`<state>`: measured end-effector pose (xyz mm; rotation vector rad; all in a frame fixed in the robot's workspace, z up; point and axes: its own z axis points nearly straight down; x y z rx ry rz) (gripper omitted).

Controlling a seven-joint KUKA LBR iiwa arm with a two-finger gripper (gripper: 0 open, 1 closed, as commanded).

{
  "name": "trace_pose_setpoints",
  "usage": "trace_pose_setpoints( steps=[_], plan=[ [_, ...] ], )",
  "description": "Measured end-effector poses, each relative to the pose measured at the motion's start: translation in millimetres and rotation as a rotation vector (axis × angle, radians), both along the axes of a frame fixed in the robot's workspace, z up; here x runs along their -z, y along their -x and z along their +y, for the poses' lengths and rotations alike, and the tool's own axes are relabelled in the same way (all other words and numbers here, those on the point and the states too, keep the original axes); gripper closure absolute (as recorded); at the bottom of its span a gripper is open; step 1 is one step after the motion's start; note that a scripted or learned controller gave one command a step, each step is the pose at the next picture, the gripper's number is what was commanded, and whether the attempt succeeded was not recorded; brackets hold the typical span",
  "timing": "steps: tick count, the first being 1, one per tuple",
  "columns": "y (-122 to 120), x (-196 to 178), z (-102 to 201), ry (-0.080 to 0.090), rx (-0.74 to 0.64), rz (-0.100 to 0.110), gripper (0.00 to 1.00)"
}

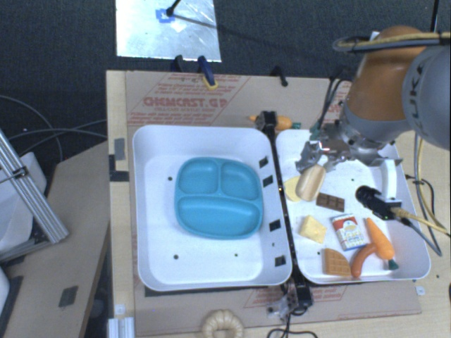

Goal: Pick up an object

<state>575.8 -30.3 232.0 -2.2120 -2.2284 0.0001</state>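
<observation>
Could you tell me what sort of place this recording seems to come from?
Most likely a robotics lab's grasping test bench. Two white bins sit on a cardboard-covered board, the right one strewn with toy food like a carrot and waffle, the left holding a blue plate. Loose cables and an aluminium frame lie alongside.

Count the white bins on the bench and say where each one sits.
2. The left bin holds the blue divided plate. The right bin sits beside it, under the gripper, holding the small food items. None looks hidden.
</observation>
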Motion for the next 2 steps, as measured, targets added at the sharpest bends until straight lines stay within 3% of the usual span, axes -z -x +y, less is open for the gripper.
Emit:
trace_pose_setpoints(
  steps=[1,2],
  plan=[
    [20.0,4.1,42.1,0.000,-0.001,0.000,1.00],
    [39.6,-1.8,57.8,0.000,0.000,0.000,1.00]
  ],
)
